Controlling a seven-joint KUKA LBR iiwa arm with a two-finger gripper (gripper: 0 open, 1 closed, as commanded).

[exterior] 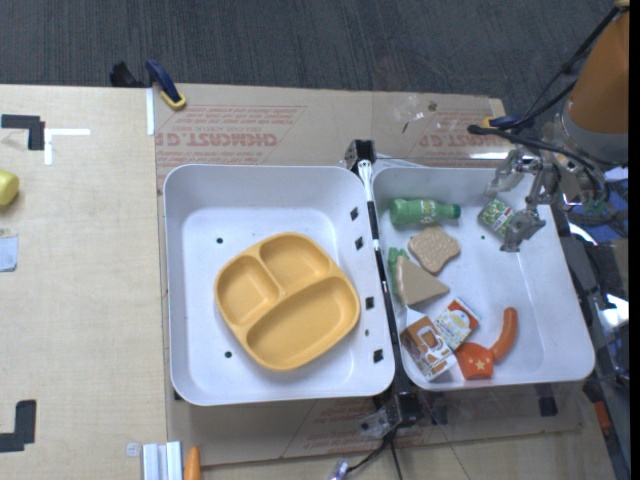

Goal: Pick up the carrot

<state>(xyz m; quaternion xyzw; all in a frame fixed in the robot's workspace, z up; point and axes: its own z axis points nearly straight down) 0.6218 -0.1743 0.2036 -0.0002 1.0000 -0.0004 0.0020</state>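
- We found the carrot, orange and slender, lying at a slant near the front right corner of the right bin, its lower end touching an orange wedge-like piece; it lay flat on the bin floor, likely just where it had been tipped in.
- We saw the claw over the back right of that same bin, well apart from the carrot, with a small green-and-white packet at its fingers; whether it was grasping that packet or merely hanging against it, we could not tell.
- We judged the claw would need to travel toward the front of the bin before any pick.
- We counted two white bins on the surface, side by side.
- The left bin held one yellow divided plate.
- In the right bin we counted one green bottle, one slice of bread, one sandwich wedge, one printed carton, one packet, one orange piece and one carrot.
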